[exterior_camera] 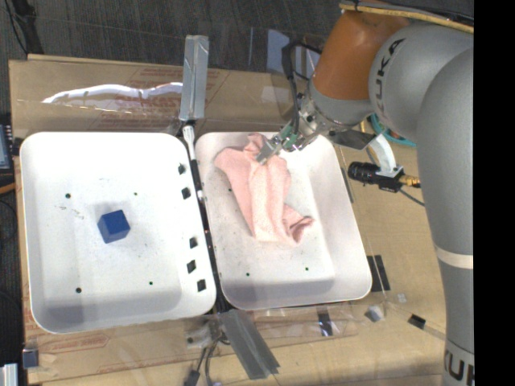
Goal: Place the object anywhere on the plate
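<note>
From my seat the grey arm (418,135) reaches over the right bin (342,248) on the desk. A pink cloth (261,191) lies inside that bin, its long axis running from the far rim toward the near one. The claw (282,143) sits at the cloth's far end, pinching a raised fold. A blue cube (114,225) rests in the left bin (48,296), well apart. I see no plate.

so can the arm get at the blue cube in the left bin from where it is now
Probably yes. The blue cube sits alone on the open floor of the left bin, nothing over or beside it. The gripper is at the pink cloth in the right bin, so it must cross the divider.
</note>
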